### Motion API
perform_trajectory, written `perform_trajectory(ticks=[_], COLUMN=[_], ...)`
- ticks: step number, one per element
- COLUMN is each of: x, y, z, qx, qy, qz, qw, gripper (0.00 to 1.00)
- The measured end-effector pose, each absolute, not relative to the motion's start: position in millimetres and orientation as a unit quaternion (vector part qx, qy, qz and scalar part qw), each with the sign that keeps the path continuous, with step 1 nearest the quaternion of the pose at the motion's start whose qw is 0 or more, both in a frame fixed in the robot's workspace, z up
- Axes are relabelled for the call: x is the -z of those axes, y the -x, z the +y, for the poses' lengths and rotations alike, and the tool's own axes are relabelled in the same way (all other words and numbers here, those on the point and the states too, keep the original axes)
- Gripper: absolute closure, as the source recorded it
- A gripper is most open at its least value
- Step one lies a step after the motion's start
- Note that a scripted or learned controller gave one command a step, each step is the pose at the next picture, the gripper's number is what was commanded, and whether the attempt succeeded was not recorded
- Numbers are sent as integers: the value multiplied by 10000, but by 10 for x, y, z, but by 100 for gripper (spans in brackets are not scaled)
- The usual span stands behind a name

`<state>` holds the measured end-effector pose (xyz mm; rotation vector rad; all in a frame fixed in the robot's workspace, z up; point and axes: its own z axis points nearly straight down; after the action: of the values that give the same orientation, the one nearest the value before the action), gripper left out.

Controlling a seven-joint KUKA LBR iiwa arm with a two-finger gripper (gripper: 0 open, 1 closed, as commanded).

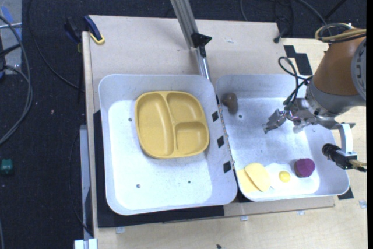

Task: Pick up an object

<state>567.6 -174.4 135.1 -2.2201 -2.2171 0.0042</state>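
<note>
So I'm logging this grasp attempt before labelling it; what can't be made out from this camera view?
- Two-finger gripper over the right white bin: too small and blurred to tell open from shut.
- Grey arm with orange band: cut off by the right edge.
- Small brown rounded object by the bin's left wall: too small to identify.
- Pale yellow flat pieces: blurred, edges merge.

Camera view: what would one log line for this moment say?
grey two-finger gripper: over right white bin, nothing held | purple round object: in bin | yellow divided plate: left white bin
</note>
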Motion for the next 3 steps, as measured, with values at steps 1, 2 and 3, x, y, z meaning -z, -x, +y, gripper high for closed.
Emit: perform_trajectory(ticks=[1,2,3], x=[-912,-1048,-1660], y=[-5681,-5698,-5643], z=[-1743,-1750,-1764], qx=[-2,10,12], qy=[7073,7073,7071], qz=[-7069,-7069,-7071], qw=[-10,-36,-27], gripper=[0,100,100])
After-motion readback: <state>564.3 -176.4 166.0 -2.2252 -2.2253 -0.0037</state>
